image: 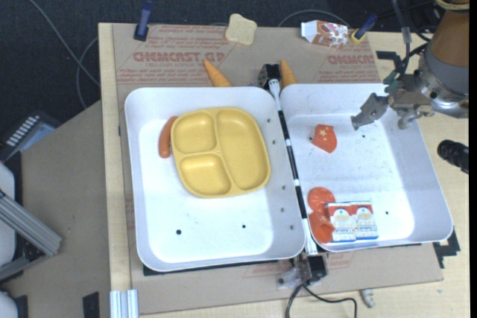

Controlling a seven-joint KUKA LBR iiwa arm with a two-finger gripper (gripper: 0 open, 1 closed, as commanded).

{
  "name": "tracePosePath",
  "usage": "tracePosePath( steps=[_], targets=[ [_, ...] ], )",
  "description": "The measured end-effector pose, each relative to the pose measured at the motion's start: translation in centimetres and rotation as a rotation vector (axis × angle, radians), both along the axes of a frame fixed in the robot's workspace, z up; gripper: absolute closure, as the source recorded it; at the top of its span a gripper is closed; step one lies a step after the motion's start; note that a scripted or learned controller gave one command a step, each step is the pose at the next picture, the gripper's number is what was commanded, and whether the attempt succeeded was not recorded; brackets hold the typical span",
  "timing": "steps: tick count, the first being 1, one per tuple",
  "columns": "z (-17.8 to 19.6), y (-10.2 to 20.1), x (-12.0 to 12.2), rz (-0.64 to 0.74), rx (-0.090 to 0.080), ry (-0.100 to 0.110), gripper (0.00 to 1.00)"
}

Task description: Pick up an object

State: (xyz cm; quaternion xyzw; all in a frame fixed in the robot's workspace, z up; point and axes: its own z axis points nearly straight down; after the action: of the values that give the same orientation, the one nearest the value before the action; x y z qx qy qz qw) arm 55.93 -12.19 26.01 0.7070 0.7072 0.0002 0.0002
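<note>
From my seat I see the arm (447, 48) reaching in from the right, with the gripper (384, 109) hanging over the upper part of the right bin (417, 182); its jaws look spread apart with nothing between them. Just to its left and a little lower, a small red wedge (324, 138) lies on the bin floor, apart from the jaws. Near the bin's front edge I see a red round piece (320, 199) touching a small printed box (352, 223), which lies flat. In the left bin (149, 220) a yellow divided plate (220, 151) sits near the middle, with a reddish sausage (165, 138) lying along its left rim. On the bench (186, 48) behind the bins I see a slice of bread (241, 29), an orange carrot (216, 74) and a crumpled carton (325, 33).
</note>
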Motion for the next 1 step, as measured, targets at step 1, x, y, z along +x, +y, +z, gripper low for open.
tracePosePath(
  steps=[1],
  targets=[
    [-12.91,1.79,5.36,0.0,0.001,0.005,0.0]
  ],
)
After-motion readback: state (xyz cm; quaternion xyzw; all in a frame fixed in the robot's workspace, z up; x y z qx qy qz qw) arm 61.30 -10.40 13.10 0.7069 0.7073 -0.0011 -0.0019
